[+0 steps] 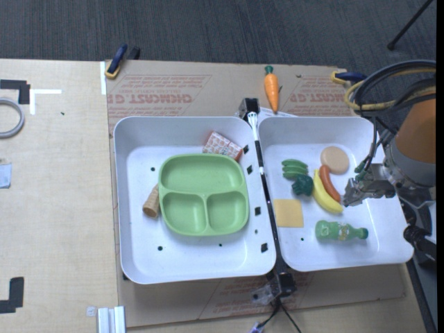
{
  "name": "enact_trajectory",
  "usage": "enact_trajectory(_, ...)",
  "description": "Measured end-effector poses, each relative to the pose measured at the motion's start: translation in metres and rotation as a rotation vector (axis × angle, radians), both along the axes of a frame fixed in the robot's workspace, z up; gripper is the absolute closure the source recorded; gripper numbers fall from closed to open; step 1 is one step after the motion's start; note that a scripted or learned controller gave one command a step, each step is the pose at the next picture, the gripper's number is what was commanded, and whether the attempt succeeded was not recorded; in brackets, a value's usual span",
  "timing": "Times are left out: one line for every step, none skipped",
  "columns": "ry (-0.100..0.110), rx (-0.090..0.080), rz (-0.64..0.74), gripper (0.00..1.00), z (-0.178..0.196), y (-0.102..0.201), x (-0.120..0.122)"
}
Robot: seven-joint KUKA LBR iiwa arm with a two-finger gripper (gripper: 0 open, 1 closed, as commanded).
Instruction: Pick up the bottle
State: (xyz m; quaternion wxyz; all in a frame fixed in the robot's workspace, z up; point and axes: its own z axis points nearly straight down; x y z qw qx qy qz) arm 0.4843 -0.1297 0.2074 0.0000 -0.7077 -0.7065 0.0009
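Dark grey carpet lay beyond the wooden bench (55, 207), on which a sheet of printed cardboard (180, 89) carried two shallow white bins side by side. Taking the green bottle (340, 232) as the landmark: it lay on its side in the right bin (388, 252), near that bin's front wall, cap end pointing right. Just above and to its right hung the gripper (352, 191), at the end of the grey arm with its orange band (422, 134); the fingertips were above the bottle and apart from it, beside the banana, and nothing could be seen between them. Whether those fingers were spread or pressed together could not be told from this slant.

Directly behind the bottle lay a yellow banana (325, 196) with a red sausage-like piece (328, 182) touching it, and a round tan disc (335, 159) farther back. Left of the bottle sat a flat yellow cheese slice (288, 213); behind that were a dark green broccoli floret (302, 185) and a light green pea pod (294, 166).

Well to the bottle's left, the left bin (132, 255) held a green divided plate (204, 194), a tan cone-shaped piece (151, 202) against the plate's left side, and a patterned packet (222, 145) at its back edge. Far behind the bottle, outside the bins, a toy carrot (270, 89) lay on the cardboard.
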Motion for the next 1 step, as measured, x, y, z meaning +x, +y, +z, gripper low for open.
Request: enact_trajectory(-0.001, 0.000, 0.074, 1.00, 0.0383, 0.1098, 0.0064)
